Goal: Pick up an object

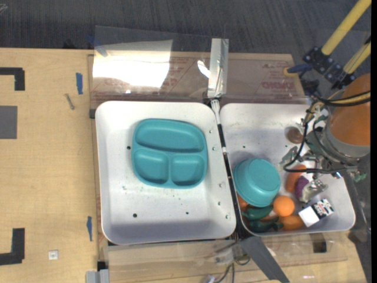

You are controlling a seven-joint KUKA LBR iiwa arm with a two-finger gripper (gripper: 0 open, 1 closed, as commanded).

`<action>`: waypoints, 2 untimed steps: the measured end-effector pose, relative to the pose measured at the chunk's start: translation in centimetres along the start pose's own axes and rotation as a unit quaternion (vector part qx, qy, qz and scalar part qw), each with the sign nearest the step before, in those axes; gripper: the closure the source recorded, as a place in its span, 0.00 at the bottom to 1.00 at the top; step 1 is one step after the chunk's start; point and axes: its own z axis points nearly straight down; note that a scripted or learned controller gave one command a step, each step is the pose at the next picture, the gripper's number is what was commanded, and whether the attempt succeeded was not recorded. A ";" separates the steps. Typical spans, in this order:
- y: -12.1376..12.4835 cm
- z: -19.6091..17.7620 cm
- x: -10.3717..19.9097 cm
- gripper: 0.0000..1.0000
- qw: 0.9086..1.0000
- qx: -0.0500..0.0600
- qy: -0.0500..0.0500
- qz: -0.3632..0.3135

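Objects to pick: a small heap in the right bin [259, 119], lying to the camera-left of and below the gripper [310, 178] in the camera view.
Teal bowl [257, 181]: tipped on its side, well to the left of the gripper, leaning over the pile at the bin's near edge.
Orange ball [284, 206]: just below and left of the gripper, touching the bowl's lower rim.
Purple piece [301, 186]: right at the gripper, partly hidden by the wrist hardware; an orange item [293, 180] sits against it.
White block with black print [316, 211]: just below the gripper, near the bin's front right corner.
Dark green item [257, 213]: under the bowl, mostly covered, shape unclear.
Teal divided plate [169, 152]: flat in the left bin [118, 205], far to the left of the gripper, apart from everything else.
Gripper: low in the right bin among cables and brackets, beneath the orange band [353, 114]; I cannot tell how it is set, or whether anything is caught in it.
Progress: the arm is down at the pile, so the reach looks made; no object is seen lifted clear of the bin.
Left to do: by my judgement, securing one item, most likely the purple or orange one beside the gripper, and raising it.
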 end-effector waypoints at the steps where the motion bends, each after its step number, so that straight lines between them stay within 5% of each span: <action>1: -0.6 3.8 -0.3 0.00 1.000 0.002 -0.003 0.003; 2: -0.4 2.9 -0.6 1.00 1.000 0.002 -0.005 0.002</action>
